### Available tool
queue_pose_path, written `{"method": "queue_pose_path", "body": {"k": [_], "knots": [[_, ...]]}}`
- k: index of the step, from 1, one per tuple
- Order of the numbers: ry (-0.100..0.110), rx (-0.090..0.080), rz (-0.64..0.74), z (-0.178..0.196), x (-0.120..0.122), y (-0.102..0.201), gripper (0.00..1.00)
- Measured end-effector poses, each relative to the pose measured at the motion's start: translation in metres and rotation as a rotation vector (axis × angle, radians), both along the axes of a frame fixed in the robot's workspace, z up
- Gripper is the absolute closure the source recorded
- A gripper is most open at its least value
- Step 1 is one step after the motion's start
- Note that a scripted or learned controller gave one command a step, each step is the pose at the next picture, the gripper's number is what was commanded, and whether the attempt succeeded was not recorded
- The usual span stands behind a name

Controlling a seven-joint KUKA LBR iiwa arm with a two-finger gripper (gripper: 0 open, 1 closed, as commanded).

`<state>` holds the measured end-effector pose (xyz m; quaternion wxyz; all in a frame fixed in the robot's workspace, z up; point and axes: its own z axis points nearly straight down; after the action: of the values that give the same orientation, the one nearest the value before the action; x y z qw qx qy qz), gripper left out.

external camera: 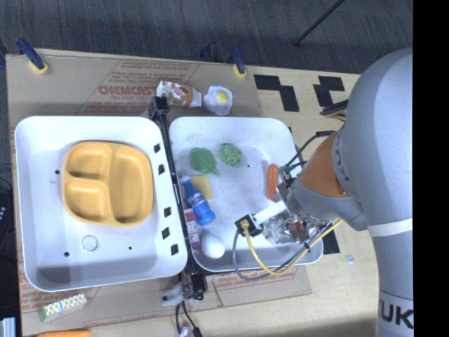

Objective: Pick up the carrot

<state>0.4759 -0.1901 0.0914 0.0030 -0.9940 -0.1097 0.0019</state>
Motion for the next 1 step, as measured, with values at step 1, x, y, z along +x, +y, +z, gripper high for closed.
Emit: {"method": "queue_pose_path", "body": {"k": [1], "knots": [[0.001, -0.001, 0.0, -0.0001, -0.0003, -0.0005, 0.0]]}}
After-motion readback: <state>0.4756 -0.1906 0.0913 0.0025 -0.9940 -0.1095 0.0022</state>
